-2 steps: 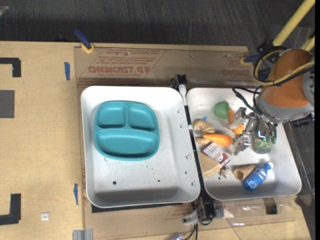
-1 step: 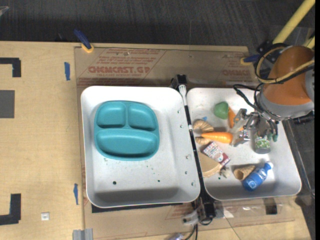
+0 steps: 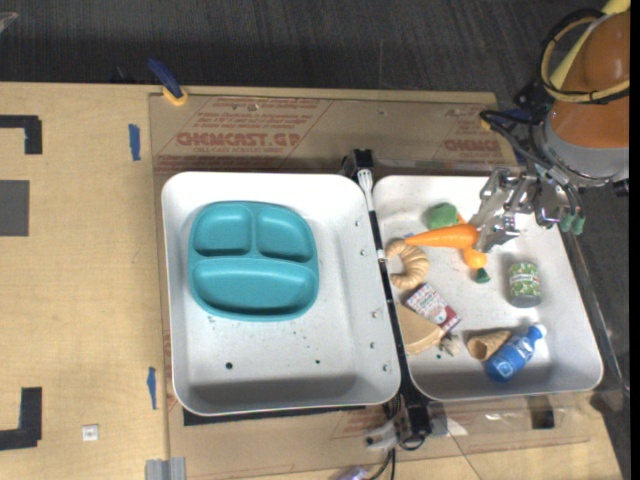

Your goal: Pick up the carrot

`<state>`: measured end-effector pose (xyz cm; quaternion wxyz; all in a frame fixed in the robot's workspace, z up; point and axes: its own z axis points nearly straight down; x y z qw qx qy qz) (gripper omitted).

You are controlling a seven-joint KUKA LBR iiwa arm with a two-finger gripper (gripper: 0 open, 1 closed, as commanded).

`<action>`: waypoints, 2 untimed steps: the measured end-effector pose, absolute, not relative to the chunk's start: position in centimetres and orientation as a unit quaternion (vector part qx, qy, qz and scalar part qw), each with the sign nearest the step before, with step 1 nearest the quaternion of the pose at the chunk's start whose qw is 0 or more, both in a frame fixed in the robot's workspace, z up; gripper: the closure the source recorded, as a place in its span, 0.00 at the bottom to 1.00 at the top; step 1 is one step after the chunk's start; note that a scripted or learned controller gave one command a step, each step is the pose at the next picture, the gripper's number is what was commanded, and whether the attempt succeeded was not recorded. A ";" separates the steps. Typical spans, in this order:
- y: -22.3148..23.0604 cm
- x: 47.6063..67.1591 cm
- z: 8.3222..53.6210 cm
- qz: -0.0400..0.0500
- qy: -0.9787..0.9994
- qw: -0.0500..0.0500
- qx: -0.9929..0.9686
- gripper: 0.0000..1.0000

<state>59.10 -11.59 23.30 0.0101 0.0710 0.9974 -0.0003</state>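
Note:
The carrot [image 3: 440,236] is orange and lies almost level in the upper part of the right bin [image 3: 580,308], pointing left. My gripper [image 3: 496,226] comes down from the upper right and sits at the carrot's thick right end, touching or nearly touching it. The metal parts crowd together there, so the grip is unclear. A short orange piece with a green tip [image 3: 474,261] lies just below the gripper.
Around the carrot are a green lump [image 3: 440,213], a beige twisted pastry [image 3: 408,261], a snack packet [image 3: 432,303], a cheese wedge [image 3: 420,340], a cone [image 3: 487,344], a blue bottle [image 3: 514,354] and a green jar [image 3: 523,281]. The left bin [image 3: 190,358] holds a teal divided plate [image 3: 253,258].

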 end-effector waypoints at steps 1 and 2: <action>-11.7 58.8 22.7 0.000 0.997 0.004 0.072 0.00; -12.9 62.1 13.3 0.000 0.993 0.016 0.120 0.00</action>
